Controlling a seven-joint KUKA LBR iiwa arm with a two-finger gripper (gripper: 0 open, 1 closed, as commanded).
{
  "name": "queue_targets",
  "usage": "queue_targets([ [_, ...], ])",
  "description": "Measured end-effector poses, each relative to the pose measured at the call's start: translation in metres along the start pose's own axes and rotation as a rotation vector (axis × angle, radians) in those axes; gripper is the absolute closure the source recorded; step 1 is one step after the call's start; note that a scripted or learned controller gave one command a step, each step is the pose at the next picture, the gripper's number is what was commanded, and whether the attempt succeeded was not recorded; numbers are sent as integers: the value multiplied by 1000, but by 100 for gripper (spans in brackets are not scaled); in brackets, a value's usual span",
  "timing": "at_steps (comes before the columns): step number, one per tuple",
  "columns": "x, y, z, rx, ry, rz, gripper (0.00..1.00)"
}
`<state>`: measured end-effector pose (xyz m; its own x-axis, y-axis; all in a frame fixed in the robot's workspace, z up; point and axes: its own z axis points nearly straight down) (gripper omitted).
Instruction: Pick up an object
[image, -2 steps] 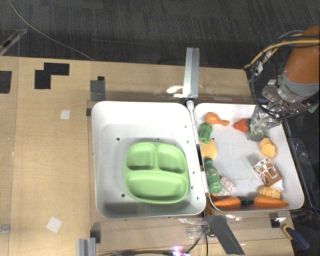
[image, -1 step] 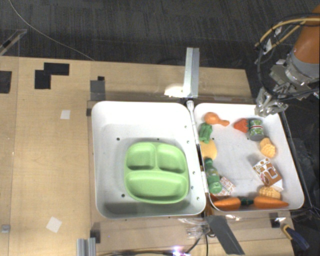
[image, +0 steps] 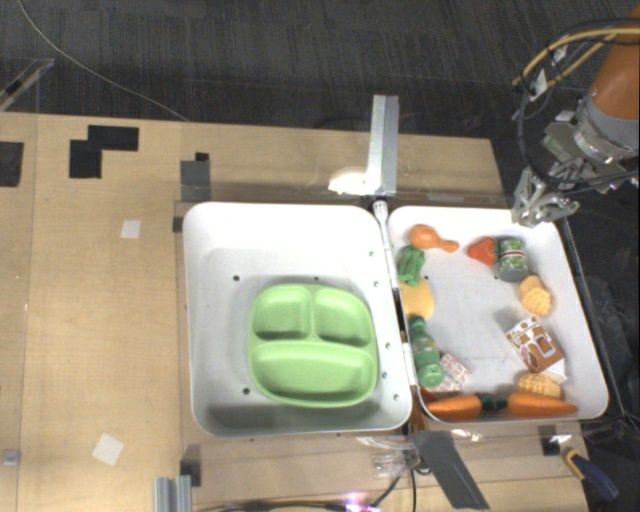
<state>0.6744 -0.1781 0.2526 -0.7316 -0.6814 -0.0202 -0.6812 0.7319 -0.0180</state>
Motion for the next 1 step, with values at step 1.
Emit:
queue_targets([
  [1,23,-15,91,-17,11,-314,100],
])
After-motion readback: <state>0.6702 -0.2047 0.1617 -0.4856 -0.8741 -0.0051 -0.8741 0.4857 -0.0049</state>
